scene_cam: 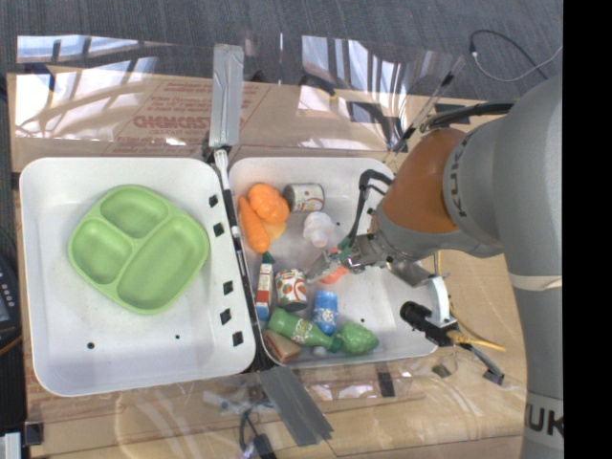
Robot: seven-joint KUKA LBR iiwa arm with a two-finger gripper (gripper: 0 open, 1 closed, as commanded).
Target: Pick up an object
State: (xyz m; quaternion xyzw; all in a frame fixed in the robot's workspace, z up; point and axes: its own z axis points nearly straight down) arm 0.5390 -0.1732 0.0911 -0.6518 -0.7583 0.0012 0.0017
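My gripper (340, 259) hangs low over the middle of the right bin (382, 306), reaching in from the right. Just under it lies a small red-orange item (330, 275); whether they touch is unclear. Close by on the left are a clear white bottle (318, 226) and a small printed can (290, 288). Two orange carrot-like pieces (260, 214) lie at the bin's left wall, with a tin can (304, 197) behind them. Along the front sit a blue bottle (326, 309), a green bottle (304, 330) and a red-white tube (265, 283).
The left bin (57, 333) holds a green divided plate (139, 247). A raised divider with black clips (229, 256) separates the bins. The arm's orange band (426, 194) and grey body cover the right bin's right side. Cardboard (143, 113) lies behind both bins.
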